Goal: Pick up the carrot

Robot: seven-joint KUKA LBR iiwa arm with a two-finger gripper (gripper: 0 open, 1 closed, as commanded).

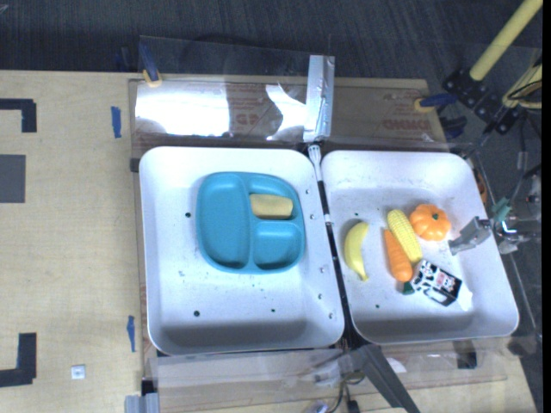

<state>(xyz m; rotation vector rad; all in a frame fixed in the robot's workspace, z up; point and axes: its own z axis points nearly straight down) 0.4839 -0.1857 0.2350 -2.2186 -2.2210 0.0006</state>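
Camera view first: find the carrot (397, 256) in the right bin (491, 312), lying lengthwise near the middle with its green stub toward the near wall. Note the corn cob (403, 233) touching it along the right flank, the banana (355, 249) just beside it on the left with a strip of bare floor between, the small orange pumpkin (429, 220) near its far end, and the black-and-white card (437, 284) just beside its stub. Locate the gripper (472, 235) low at the bin's right side, apart from the carrot and carrying nothing visible; cannot tell how wide it stands. For a clean grasp, probably travel left over the pumpkin and corn, turn the wrist to close across the carrot's short width, and descend at the lower half, where the corn no longer crowds it. Expect the likeliest failure to be catching corn and carrot together, or snagging the card. Leave the blue plate (225, 231) in the left bin (164, 256) alone.
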